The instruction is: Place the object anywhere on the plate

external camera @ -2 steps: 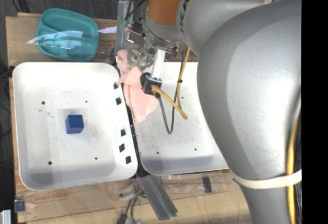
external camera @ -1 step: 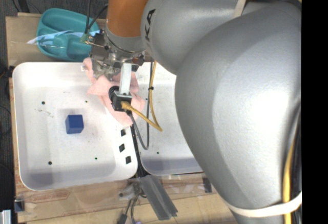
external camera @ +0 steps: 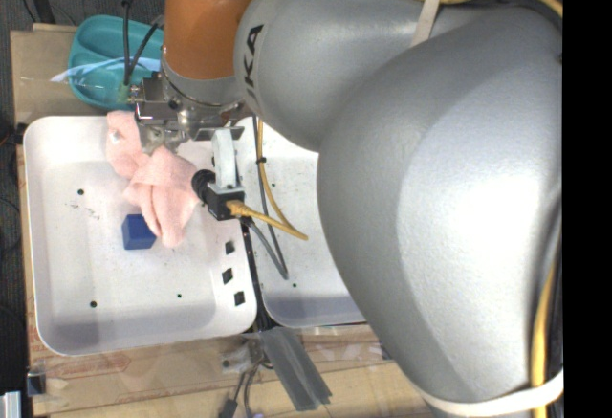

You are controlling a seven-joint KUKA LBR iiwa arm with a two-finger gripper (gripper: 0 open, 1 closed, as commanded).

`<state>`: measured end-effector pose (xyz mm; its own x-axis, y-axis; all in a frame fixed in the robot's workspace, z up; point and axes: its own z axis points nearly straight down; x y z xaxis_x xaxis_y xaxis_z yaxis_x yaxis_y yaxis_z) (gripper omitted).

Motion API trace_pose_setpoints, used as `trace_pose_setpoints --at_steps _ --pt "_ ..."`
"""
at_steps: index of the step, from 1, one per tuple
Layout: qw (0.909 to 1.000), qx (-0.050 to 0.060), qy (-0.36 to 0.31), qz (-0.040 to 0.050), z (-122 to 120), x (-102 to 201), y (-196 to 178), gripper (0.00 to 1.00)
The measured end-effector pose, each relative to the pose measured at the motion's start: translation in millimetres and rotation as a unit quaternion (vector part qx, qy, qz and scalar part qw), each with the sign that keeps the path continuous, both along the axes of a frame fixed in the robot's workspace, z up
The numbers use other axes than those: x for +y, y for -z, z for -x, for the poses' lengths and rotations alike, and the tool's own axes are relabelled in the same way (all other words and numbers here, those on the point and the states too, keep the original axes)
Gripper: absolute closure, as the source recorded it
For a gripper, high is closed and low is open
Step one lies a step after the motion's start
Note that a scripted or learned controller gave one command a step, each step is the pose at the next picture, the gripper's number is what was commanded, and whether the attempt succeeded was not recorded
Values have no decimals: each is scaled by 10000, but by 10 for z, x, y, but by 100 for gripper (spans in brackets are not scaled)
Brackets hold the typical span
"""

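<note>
Grey arm (external camera: 421, 167) hiding right bin, claw (external camera: 164, 124) grip unclear, maybe touching pink cloth (external camera: 158, 182)

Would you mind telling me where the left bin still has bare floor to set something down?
Free: the left bin floor below the blue block toward its lower rim, and the strip along its left wall. Crowded: the upper right, where the pink cloth lies under the gripper.

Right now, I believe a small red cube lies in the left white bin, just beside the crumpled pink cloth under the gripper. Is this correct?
Not quite: the cube is blue, not red. The camera view shows the small blue cube lying in the left white bin, just beside the crumpled pink cloth under the gripper.
</note>
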<state>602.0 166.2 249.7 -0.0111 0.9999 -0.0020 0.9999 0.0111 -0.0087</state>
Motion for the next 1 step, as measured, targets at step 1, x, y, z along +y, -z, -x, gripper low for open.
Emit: trace_pose_setpoints --at_steps 1 --pt "9979 -11 -652 -3 -67 -21 549 100"
